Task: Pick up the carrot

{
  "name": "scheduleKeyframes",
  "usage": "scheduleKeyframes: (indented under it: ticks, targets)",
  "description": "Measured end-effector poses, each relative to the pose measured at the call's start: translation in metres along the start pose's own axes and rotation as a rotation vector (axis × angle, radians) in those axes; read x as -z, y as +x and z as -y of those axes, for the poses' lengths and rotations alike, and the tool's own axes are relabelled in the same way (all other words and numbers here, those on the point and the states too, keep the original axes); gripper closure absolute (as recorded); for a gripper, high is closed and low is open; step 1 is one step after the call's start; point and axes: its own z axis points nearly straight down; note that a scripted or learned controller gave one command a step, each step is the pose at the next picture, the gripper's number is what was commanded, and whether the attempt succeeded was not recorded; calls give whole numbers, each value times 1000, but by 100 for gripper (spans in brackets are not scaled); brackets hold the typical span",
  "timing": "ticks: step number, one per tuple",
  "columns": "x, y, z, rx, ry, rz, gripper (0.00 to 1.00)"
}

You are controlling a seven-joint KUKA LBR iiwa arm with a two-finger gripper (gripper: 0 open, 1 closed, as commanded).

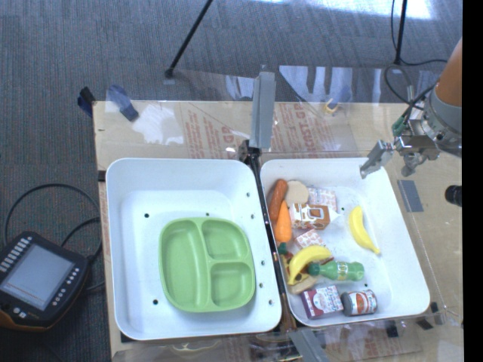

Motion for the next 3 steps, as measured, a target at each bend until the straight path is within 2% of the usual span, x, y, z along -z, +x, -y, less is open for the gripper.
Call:
scheduleKeyframes:
  ticks: [1,2,3]
  targets:
    - [-99,-33,60,55,2,-2,0]
    - [17,-34,120,83,-7,2,0]
    - [-146,-32,136,271,-3,-1,0]
